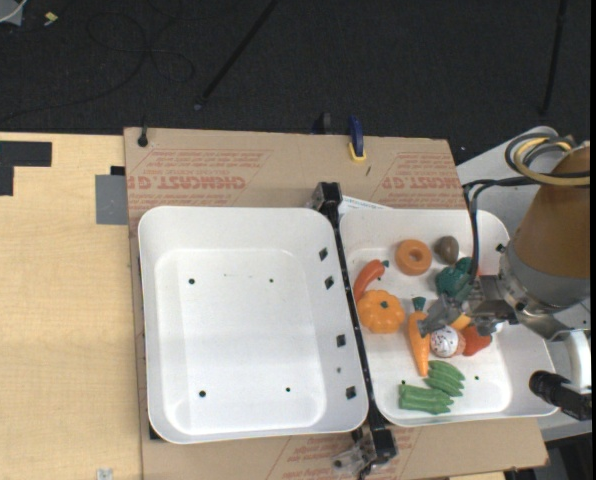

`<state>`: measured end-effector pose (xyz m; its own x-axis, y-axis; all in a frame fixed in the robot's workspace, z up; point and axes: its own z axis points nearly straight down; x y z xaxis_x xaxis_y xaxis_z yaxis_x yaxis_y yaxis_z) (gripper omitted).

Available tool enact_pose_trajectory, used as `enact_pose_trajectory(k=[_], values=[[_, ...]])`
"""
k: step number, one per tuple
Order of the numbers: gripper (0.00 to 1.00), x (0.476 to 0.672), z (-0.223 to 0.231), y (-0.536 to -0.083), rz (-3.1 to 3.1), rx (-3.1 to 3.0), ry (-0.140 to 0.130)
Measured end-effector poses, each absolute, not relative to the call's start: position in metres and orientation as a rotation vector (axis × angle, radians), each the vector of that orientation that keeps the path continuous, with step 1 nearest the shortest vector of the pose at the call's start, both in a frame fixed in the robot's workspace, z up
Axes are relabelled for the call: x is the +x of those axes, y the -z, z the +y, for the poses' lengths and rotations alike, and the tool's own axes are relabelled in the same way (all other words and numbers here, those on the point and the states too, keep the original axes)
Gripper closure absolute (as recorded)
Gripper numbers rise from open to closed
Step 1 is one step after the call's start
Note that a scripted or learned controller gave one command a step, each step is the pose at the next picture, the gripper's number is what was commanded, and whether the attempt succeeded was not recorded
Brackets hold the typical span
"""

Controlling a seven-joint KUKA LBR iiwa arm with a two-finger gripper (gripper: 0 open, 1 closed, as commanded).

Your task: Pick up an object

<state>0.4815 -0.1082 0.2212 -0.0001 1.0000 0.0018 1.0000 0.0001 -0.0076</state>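
The right bin holds a heap of toy foods. An orange ring and a brown ball lie at its back. A red chilli and an orange pumpkin sit by the left wall. Toward the front are a carrot, a white speckled ball, a red piece and two green pods. My gripper is low in the bin among the white ball, a teal piece and a yellow bit. The wrist hides what lies under it.
The left bin stands beside the right one, with a black divider rail between them. Both rest on a cardboard sheet. The grey and orange arm overhangs the right bin's right side, with cables behind it.
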Motion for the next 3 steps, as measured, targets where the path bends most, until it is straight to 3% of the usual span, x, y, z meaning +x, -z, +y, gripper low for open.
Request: enact_pose_trajectory(k=[1,2,3], values=[[0.0,0.472,-0.09,-0.098,-2.212,-2.208,-0.013],[0.0,0.521,-0.09,-0.085,-2.216,-2.217,-0.006],[1.0,0.52,-0.092,-0.095,-2.207,-2.225,-0.007]])
